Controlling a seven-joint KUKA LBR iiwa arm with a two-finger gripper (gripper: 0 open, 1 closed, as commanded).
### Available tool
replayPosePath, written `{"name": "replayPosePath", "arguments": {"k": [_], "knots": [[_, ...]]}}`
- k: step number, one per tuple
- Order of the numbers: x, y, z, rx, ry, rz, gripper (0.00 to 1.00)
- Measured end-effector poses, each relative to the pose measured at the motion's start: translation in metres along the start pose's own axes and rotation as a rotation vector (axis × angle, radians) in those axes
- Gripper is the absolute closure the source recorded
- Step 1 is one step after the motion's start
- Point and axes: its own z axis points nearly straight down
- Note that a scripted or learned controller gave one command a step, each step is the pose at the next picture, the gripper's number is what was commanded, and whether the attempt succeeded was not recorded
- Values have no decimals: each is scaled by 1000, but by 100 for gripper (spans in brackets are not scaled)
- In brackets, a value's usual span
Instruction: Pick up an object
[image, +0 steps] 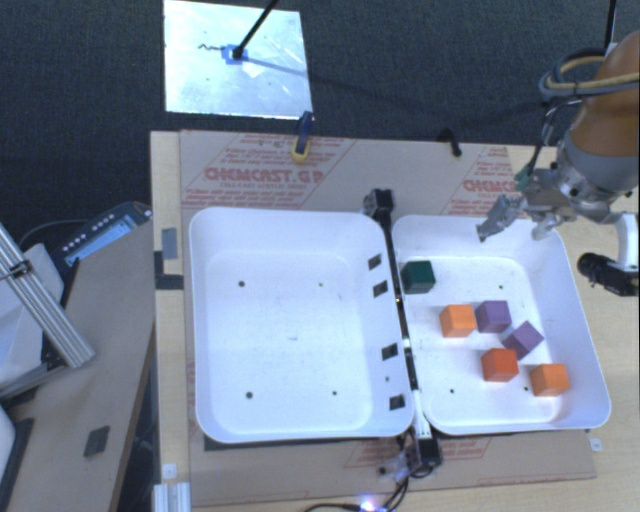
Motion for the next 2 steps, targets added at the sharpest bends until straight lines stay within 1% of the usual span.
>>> {"name": "replayPosePath", "arguments": {"k": [1, 2], "knots": [[36, -51, 120, 15, 5, 1, 0], [6, -61, 135, -30, -11, -3, 0]]}}
